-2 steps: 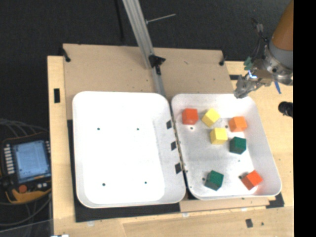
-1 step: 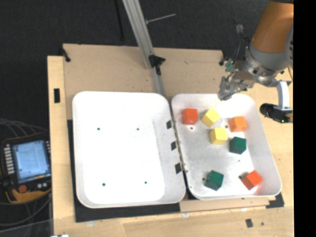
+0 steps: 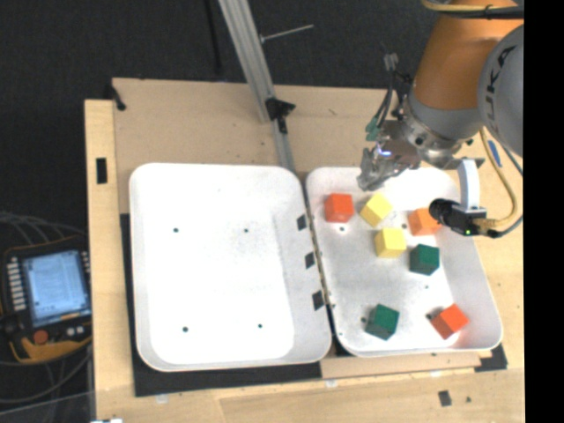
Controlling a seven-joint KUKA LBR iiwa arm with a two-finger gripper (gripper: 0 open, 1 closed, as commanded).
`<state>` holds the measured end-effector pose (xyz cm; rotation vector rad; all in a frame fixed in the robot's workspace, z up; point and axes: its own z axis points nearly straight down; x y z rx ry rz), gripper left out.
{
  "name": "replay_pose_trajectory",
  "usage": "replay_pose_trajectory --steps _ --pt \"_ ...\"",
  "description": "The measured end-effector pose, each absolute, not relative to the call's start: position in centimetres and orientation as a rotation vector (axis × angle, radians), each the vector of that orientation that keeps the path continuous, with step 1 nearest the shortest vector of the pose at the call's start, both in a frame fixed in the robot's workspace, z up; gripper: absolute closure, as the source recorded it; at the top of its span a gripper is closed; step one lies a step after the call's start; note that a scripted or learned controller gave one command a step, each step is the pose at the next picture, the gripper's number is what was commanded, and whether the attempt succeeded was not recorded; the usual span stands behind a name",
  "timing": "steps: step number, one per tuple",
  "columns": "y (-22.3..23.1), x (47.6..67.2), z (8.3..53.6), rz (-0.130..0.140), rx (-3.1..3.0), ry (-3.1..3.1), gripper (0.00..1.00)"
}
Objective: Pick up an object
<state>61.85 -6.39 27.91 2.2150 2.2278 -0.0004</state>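
The arm (image 3: 458, 69) comes in from the right and is cut off at the frame's upper right, so only its orange band and grey wrist show. Its bulk and trailing cables cover the far right corner of the right bin (image 3: 483, 311). The claw (image 3: 377, 167) hangs over the far edge of that bin, small and blurred against the white, and I cannot tell whether it is open or closed; nothing is seen between its tips. A black fitting with a green light sits at the bin's right side and partly hides an orange block (image 3: 423, 221), of which only the left part shows.

The blocks all lie in the right bin. Closest to the claw are a yellow block (image 3: 376, 210), just below it, and an orange-red block (image 3: 338, 208), below and to its left; both seem to be apart from the claw, though the view is poor there. A second yellow block (image 3: 389, 241) lies nearer the middle, with a green block (image 3: 424, 259) just to its right. Toward the near edge sit another green block (image 3: 382, 321) and an orange block (image 3: 448, 320), well apart from the claw.

The left bin (image 3: 220, 263) shows a few dark specks on its floor. A slanted metal rail (image 3: 251, 55) crosses the worktop (image 3: 194, 122) to the gap between the bins. A handheld pendant with a lit screen (image 3: 48, 293) lies off the worktop at the left.
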Motion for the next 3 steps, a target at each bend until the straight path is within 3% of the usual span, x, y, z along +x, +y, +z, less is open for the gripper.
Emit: replay_pose_trajectory --steps 1,3 --pt "-1.6 60.9 26.2 -0.002 2.216 2.228 1.0" --pt "8.5 57.1 25.2 -0.001 2.215 2.23 1.0"
